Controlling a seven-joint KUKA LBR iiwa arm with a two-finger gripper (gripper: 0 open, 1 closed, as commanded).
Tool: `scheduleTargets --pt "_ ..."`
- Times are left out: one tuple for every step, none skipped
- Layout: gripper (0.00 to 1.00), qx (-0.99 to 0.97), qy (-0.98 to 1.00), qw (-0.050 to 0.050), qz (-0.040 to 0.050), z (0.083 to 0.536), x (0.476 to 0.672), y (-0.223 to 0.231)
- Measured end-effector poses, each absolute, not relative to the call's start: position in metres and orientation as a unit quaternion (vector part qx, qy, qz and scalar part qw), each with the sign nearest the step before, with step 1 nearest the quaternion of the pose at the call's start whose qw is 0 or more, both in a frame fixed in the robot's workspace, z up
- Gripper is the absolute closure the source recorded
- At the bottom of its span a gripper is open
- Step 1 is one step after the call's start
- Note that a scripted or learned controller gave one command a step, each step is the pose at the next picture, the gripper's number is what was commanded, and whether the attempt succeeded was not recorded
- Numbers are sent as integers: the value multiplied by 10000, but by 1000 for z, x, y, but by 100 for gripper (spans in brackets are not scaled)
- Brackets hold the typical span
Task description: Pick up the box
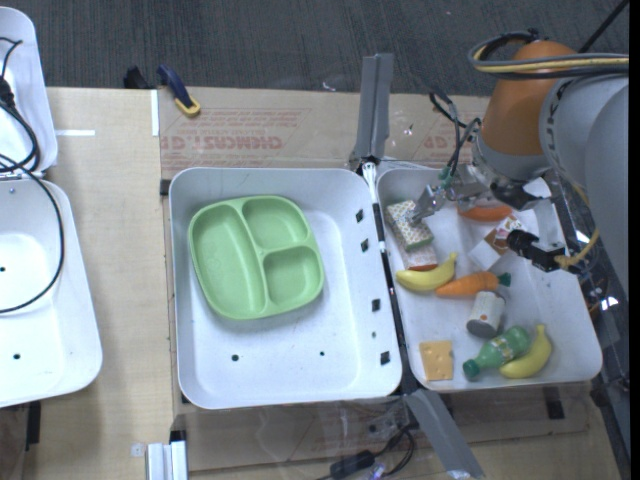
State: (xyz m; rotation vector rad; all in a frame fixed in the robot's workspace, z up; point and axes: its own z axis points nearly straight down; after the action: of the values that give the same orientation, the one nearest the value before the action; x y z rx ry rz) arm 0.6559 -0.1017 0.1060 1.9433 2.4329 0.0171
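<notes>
Overhead, the arm (540, 108) bends over the right bin (575, 353), tool (432, 200) beside the box (410, 225), grip unreadable.

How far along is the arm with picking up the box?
Early. Done: the gripper has reached the right bin, hanging at the patterned box. In hand: nothing visibly lifted; the box lies on the bin floor above a banana. Left: grasp and raise it.

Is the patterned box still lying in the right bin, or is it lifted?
Lying in the bin. The patterned box rests flat on the right white bin's floor, above the yellow banana; the gripper is just beside it.
</notes>
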Motion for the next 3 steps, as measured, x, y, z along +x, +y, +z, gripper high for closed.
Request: scheduleTargets --pt "0 6411 7673 132 85 106 634 -99" --pt "0 7214 6924 95 86 105 638 -100" --pt "0 7112 7029 105 70 105 640 -100"
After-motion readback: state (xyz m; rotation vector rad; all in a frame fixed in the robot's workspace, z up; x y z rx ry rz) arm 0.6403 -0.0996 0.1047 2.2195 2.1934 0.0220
